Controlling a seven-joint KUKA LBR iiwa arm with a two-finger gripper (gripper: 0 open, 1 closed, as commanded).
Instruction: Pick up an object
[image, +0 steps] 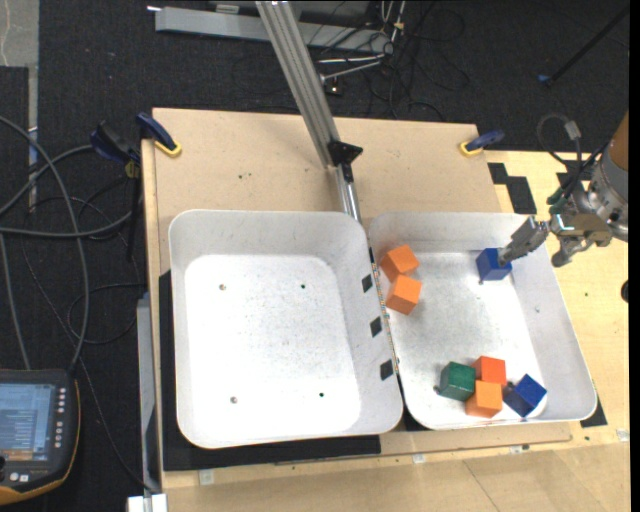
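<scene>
The right bin (560, 330) holds 7 blocks: 2 orange cubes (402, 278) near its left wall, a green block (459, 381), 2 more orange blocks (488, 385) and a blue one (524, 395) clustered at the front, and a blue cube (492, 264) near the back, sitting square with no clear long axis. The left bin (200, 300) sits beside it on a tan board (260, 160), over dark carpet with cables. The gripper (545, 245) hovers beside the blue cube, fingers spread wide, holding nothing.

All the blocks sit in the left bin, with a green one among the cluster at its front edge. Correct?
Not quite: the blocks, including the green block, sit in the right bin, not the left bin. The camera view shows this. The rest holds.
</scene>
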